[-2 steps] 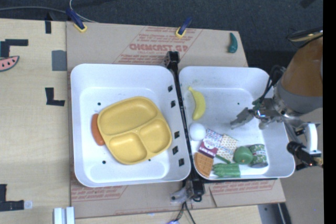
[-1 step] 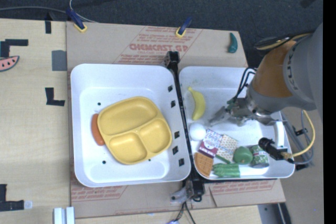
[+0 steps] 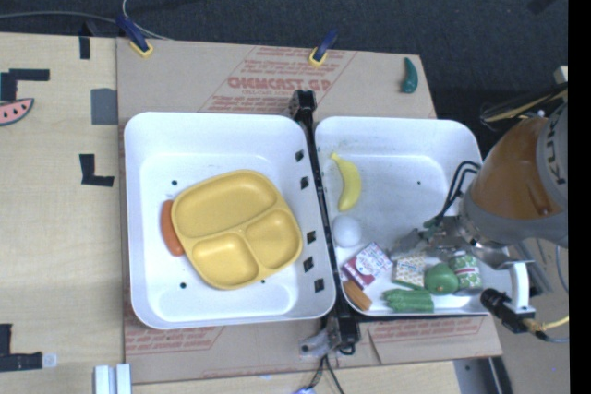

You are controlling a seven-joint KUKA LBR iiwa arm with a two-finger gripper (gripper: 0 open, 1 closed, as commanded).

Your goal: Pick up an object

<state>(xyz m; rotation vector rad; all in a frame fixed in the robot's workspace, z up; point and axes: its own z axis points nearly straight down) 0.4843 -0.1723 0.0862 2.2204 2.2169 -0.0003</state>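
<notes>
My gripper [image 3: 428,240] hangs low over the right side of the right bin [image 3: 397,136], just above a cluster of small items. Beneath it lie a tan cracker-like square [image 3: 409,270], a round green piece [image 3: 441,279] and a green-and-white packet [image 3: 467,270]. A long green pod [image 3: 407,299] rests by the bin's front wall. Further left lie a red-and-white packet [image 3: 367,263] and an orange piece [image 3: 356,294]. A white ball [image 3: 347,230] and a yellow banana [image 3: 348,182] lie near the divider. Nothing shows held in the gripper.
The left bin [image 3: 148,138] holds a yellow divided plate [image 3: 236,226] with a red-orange piece [image 3: 170,228] sticking out from under its left edge. A small green object [image 3: 409,75] lies on the cardboard behind the right bin. The arm's orange band [image 3: 512,175] overhangs the right bin's right wall.
</notes>
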